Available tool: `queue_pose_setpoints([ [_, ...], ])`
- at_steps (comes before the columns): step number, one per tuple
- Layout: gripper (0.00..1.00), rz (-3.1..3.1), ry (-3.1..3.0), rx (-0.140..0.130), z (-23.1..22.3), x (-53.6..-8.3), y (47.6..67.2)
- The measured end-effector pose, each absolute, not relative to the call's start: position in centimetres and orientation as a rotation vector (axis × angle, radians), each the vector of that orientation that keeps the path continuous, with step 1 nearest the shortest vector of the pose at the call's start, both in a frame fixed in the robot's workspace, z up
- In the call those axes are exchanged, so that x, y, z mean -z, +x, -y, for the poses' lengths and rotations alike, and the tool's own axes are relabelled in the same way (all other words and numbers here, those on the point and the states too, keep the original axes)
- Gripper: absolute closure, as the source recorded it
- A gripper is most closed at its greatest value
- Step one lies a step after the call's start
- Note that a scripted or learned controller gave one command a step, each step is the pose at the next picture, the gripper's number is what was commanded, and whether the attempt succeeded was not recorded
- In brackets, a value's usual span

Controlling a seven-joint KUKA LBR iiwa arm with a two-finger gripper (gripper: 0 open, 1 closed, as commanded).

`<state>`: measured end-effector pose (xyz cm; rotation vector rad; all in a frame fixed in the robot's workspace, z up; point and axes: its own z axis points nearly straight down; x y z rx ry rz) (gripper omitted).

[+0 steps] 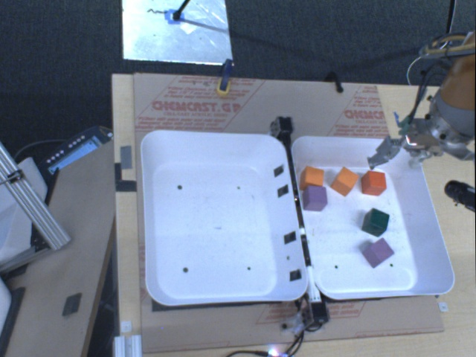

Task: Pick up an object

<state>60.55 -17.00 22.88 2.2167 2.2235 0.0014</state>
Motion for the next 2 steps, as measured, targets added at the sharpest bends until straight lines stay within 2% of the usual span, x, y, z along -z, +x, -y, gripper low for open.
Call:
queue_pose_setpoints([
  [1,0.0,-2.213,2.203,-0.021,14.3,-11.0,63.0],
  [2,0.0,-2.229,2.203,-0.015,16.4,-9.7,62.1],
])
